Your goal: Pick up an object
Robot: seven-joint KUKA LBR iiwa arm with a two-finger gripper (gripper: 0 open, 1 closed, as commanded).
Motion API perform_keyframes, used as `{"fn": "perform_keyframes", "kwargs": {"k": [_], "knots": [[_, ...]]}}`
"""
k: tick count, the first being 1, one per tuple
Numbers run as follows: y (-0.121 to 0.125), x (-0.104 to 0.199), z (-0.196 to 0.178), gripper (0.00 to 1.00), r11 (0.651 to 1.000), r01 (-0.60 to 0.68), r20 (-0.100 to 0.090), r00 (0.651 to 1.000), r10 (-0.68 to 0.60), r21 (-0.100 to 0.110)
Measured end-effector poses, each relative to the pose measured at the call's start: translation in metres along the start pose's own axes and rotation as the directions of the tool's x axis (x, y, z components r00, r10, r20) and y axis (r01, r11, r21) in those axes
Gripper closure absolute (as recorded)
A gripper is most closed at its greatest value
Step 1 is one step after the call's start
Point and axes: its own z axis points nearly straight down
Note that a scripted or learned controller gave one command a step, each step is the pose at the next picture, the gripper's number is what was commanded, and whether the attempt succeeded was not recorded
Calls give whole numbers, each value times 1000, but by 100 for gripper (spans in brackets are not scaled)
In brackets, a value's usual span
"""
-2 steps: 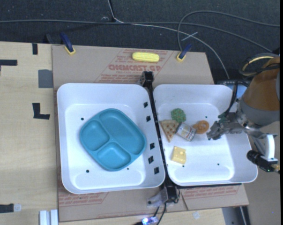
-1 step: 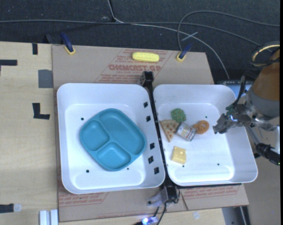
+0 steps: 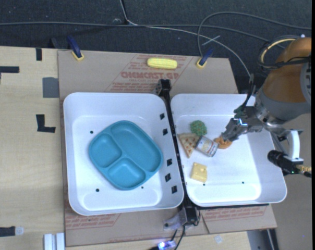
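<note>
In the camera view we see the gripper [image 3: 231, 133] low in the right bin [image 3: 262, 189], touching an orange piece [image 3: 223, 143] at three o'clock of the can [image 3: 206, 147]. Whether the jaws are clenched we cannot tell; we judge nothing is lifted yet.

Small orange object [image 3: 223, 142] lies in the right bin [image 3: 262, 191], beside a can [image 3: 206, 147].

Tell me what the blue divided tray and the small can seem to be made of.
Blue three-compartment tray: probably moulded plastic, one even colour, rounded edges, dull sheen. Small silvery can lying on its side: looks like metal, with a pale reflective end and a printed label, though it may be a toy copy.
</note>
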Motion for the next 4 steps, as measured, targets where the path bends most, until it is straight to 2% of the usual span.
{"fn": "perform_keyframes", "kwargs": {"k": [2, 4], "knots": [[18, 108, 3, 100, 1000, 0, 0, 1000, 0, 2], [49, 198, 12, 100, 1000, -1, 1, 1000, 1, 2]]}}
